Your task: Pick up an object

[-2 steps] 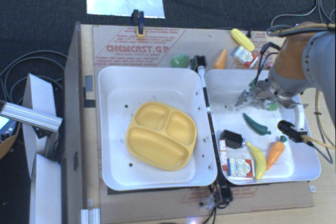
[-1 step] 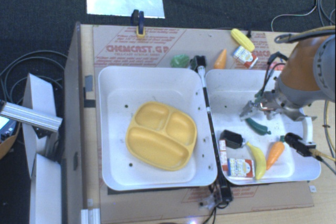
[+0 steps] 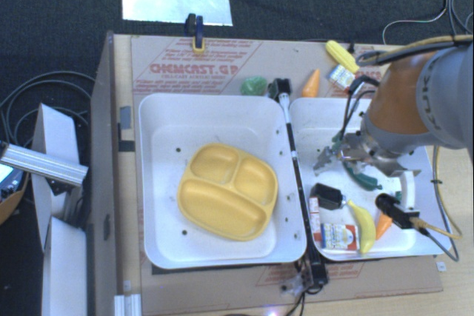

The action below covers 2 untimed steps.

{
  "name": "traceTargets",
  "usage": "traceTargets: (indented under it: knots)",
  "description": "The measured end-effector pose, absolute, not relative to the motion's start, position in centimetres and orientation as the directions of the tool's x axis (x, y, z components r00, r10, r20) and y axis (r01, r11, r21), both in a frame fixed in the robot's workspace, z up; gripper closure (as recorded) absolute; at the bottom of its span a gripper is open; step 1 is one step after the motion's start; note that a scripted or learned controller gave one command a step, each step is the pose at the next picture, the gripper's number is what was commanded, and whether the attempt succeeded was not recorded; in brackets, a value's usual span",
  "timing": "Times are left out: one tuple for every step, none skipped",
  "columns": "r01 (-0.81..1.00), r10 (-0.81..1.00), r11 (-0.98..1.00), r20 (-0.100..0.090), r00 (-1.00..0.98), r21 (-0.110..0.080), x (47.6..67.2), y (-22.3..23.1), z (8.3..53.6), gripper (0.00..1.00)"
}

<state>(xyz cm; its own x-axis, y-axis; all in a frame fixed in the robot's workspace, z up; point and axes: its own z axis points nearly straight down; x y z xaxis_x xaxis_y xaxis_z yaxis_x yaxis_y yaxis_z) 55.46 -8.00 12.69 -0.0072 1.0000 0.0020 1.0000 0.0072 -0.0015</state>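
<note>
My gripper (image 3: 331, 157) hangs over the middle of the right bin (image 3: 315, 115), its fingers spread open with nothing between them. Just below it on the bin floor lies a small black block (image 3: 326, 196). A yellow banana (image 3: 363, 224) and an orange carrot (image 3: 383, 226) lie near the front, beside a red and white box (image 3: 333, 235). A green thing (image 3: 364, 178) is partly hidden under the wrist. The left bin (image 3: 159, 159) holds a yellow divided plate (image 3: 227, 190).
Behind the bins, on the cardboard, lie a green lump (image 3: 254, 86), an orange cone (image 3: 311, 83), a yellow piece (image 3: 341, 55) and a small blue and white pack (image 3: 342, 76). A black brush handle (image 3: 287, 122) runs along the wall between the bins.
</note>
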Motion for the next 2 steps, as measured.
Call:
traceTargets:
  knots:
    - [1.000,1.000,-0.003,-0.003,0.003,0.001,57.2,-14.5,9.9,0.00]
    - [1.000,1.000,0.002,-0.001,-0.002,0.004,57.3,-14.1,11.1,1.00]
